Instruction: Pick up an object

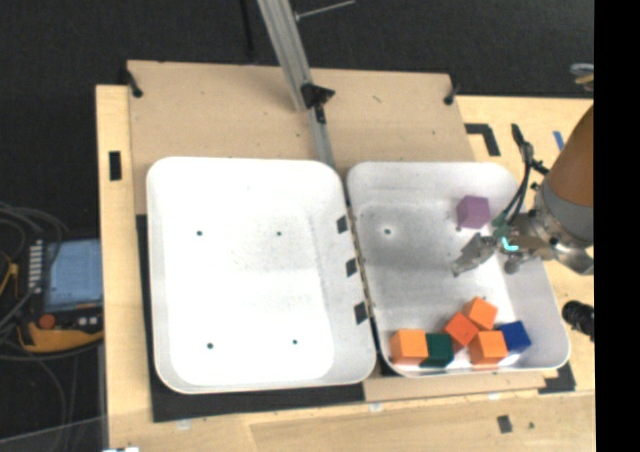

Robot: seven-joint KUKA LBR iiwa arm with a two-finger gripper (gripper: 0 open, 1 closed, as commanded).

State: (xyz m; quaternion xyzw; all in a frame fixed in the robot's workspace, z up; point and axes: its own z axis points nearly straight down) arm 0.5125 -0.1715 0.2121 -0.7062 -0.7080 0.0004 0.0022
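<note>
The right bin [400, 202] holds a purple cube [473, 211] near its far right side. Along its near edge lie several orange blocks [461, 328], a dark green block [439, 347] and a blue block [515, 336]. My gripper [490, 249] hangs over the right part of this bin, just below the purple cube and above the block cluster. Its fingers [468, 258] point left and are spread apart, with nothing between them.
The left bin [250, 270] lies beside the right one. A slanted metal rail [285, 35] rises from behind the bins. A blue device [75, 275] and cables sit off the bench at the left.
</note>
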